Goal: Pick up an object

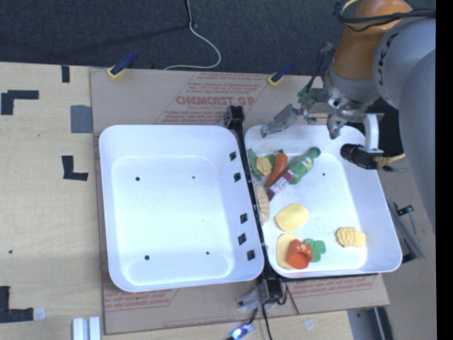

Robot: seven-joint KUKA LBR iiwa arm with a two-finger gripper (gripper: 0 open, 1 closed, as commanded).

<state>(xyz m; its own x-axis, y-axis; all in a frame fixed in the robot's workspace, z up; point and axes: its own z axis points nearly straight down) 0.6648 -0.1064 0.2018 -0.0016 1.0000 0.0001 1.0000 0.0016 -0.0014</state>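
So the left bin (170,211) sits way off to the pincer's left with bare white floor, nothing for the arm to go after there. The pincer (304,119) hangs over the far rim of the right bin (368,211), its two fingers look spread apart with nothing between them, one grey finger (277,124) sticking out toward the divider.

The likely target is the green bottle (294,172), lying just below the pincer, toward the camera side. Its long axis runs diagonally, cap end up toward the pincer. An orange carrot (277,167) and some green-yellow veg (262,165) are touching or crowding it on the pincer's left, near the divider wall, so that side is tight.

Further down from the pincer there's more room: a yellow lemon-ish piece (291,217) sits fairly free, the corn (350,237) is well apart to the right, and the tomato (299,253) rests by the near rim.
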